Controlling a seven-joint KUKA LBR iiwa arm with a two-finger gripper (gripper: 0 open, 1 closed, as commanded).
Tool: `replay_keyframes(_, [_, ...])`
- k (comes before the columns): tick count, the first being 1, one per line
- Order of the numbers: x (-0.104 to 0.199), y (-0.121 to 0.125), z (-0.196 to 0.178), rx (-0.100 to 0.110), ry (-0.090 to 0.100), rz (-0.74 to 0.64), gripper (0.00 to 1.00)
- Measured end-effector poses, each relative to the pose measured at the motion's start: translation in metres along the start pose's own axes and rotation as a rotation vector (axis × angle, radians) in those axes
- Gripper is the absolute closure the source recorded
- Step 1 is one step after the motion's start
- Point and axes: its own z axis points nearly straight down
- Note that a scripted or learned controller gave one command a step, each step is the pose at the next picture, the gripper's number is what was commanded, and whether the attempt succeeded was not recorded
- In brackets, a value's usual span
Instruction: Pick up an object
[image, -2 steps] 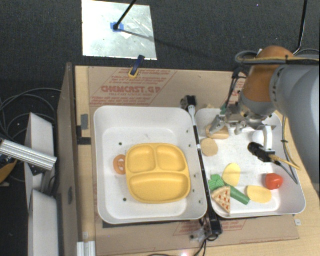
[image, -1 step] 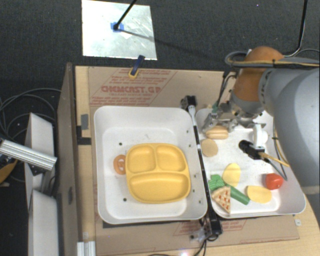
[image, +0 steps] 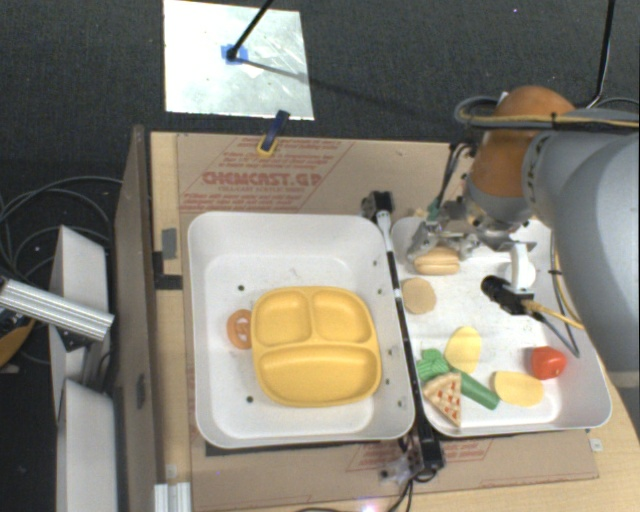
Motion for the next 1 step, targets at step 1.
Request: replay_keyframes(1, [0.0319, -0.0521, -0.0948, -0.001, 0.002, 0.001, 1.0])
